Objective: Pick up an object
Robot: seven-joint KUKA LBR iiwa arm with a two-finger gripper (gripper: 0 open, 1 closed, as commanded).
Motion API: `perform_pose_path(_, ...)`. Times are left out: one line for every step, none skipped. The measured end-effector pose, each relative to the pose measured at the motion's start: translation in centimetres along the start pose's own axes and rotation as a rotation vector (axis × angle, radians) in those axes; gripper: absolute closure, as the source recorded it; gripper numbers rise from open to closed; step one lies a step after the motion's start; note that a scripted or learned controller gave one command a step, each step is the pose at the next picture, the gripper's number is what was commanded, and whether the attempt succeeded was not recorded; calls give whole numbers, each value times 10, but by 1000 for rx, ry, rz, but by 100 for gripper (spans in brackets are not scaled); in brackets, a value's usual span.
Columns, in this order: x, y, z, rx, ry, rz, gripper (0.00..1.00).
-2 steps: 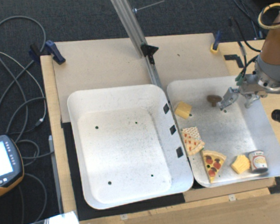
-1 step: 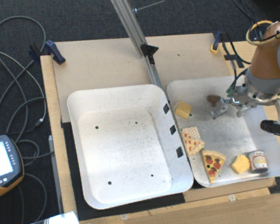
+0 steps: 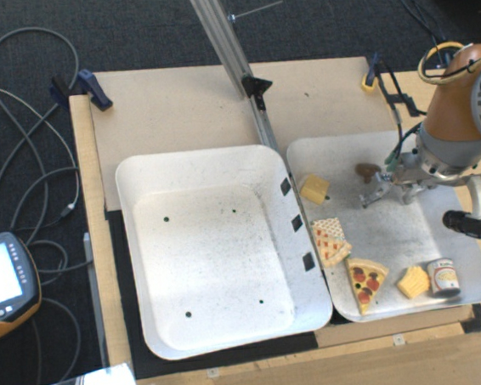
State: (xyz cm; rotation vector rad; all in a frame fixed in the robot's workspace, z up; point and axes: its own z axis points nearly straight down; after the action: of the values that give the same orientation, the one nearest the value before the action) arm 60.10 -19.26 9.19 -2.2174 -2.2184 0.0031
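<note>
**Arm over right bin, six items on its floor**

Count: two white bins on the counter [image 3: 172, 109], side by side. One arm [image 3: 459, 113], grey with an orange band, reaching in from the right. Six loose items, all in the right bin [image 3: 398, 230].

Items, one of each unless noted:
- two yellow blocks: one [image 3: 315, 190] near the bin's upper left, one [image 3: 413, 281] near the lower edge
- one waffle-patterned piece [image 3: 331, 239] with red spots, against the left wall
- one pizza slice [image 3: 366, 282], yellow with red rounds, just below the waffle piece
- one small can [image 3: 443, 276], red and white label, just beside the lower yellow block
- one small brown lump [image 3: 367, 169], near the top of the bin

The left bin [image 3: 212, 250] shows a bare white floor with a few dark dots.

Hand [image 3: 375, 192]: low over the upper middle of the right bin, pointing toward the left, just beside the brown lump. Nothing can be seen between its fingers. Whether they stand apart or together cannot be told from here; the metal parts blur together against the bin floor.

The brown lump lies just above the hand's tip; whether they touch is unclear.
</note>
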Motion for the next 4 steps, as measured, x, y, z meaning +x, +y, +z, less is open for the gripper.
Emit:
perform_pose_path(0, 1, -13, -5, 0, -1, 100)
perform_pose_path(-2, -1, -77, -13, -5, -1, 100)
perform_pose_path(-2, 1, -127, -13, -5, -1, 100)
perform_pose_path(50, -7, -137, -3, 1, -6, 100)
